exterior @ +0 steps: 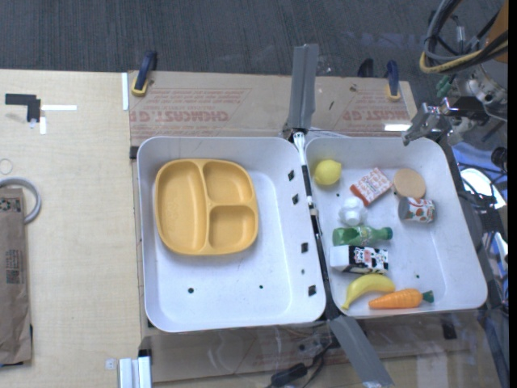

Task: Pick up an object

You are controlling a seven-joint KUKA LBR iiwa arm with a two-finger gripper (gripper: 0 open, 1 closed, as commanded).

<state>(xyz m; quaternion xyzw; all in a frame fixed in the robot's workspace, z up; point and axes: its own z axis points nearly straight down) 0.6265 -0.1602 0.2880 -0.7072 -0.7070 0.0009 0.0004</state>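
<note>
The right bin [452,257] holds several small items: a yellow lemon [327,172], a red-and-white snack packet [372,185], a round tan bun [409,183], a small red-printed cup [417,210], a white lump [351,212], a green bottle [361,235] lying on its side, a cow-patterned carton [359,258], a banana [365,288] and an orange carrot [398,299]. My gripper [426,126] hovers over the bin's far right corner, above and apart from every item. The bun and cup lie closest to it.
A yellow divided plate [207,206] lies in the left bin [234,301]. A grey divider bar [304,95] stands between the bins at the back. Cables [464,23] loop at the top right. A brown paper bag [12,273] rests at the bench's left edge.
</note>
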